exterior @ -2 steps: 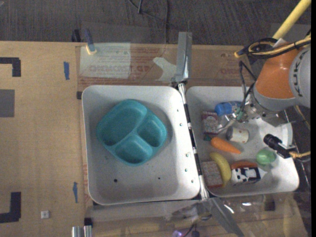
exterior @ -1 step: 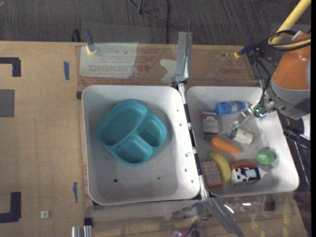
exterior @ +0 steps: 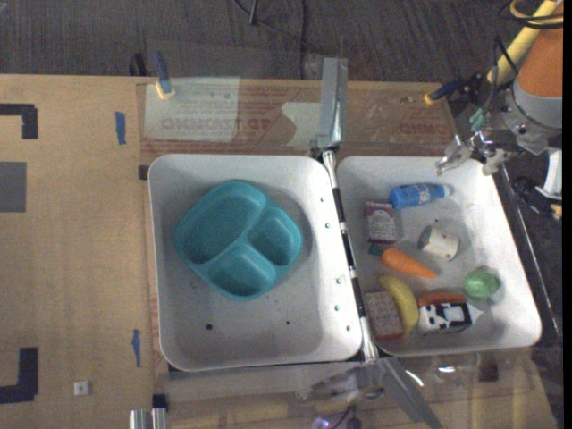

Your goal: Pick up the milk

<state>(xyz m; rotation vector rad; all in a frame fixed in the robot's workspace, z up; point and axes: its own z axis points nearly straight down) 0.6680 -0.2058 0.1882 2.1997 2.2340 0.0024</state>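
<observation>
Milk (exterior: 444, 316): boxy carton, black-white cow print, touched banana (exterior: 401, 301), hot dog (exterior: 440, 298). Gripper (exterior: 468, 148) well above; claw state unclear.

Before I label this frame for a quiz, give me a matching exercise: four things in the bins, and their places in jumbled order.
Things:
1. milk
2. blue bottle
3. teal plate
4. carrot

Places:
A. left bin
B. far end of the right bin
C. near end of the right bin, beside the banana
D. middle of the right bin

Pairs: 1-C, 2-B, 3-A, 4-D
</observation>
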